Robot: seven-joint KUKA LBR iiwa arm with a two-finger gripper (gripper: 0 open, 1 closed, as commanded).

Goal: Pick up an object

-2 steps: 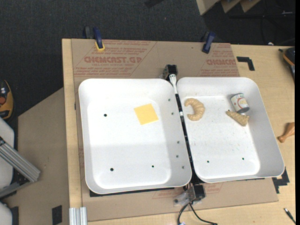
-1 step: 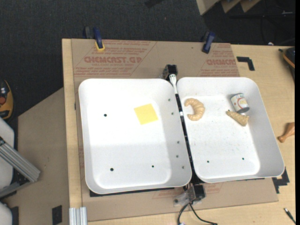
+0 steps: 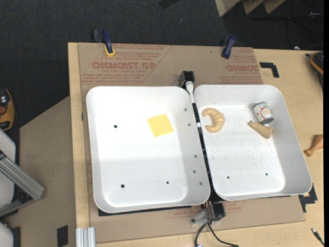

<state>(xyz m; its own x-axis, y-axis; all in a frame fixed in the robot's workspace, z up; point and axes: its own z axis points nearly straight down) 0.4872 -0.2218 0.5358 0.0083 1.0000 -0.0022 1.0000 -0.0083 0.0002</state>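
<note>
A flat yellow square (image 3: 160,125) lies in the left bin (image 3: 103,153), toward its upper middle. In the right bin (image 3: 288,158) a tan croissant-shaped piece (image 3: 214,119) rests near the upper left corner. A small white and grey can with a red mark (image 3: 262,112) lies on its side at the upper right. A tan wedge-shaped piece (image 3: 261,129) lies just below the can, touching or nearly touching it.
Both bins sit on a brown cardboard sheet (image 3: 154,60) held by two blue clamps (image 3: 108,42) at the back. A small tan object (image 3: 313,147) pokes in at the right edge. Cables and a connector (image 3: 208,215) lie at the front between the bins.
</note>
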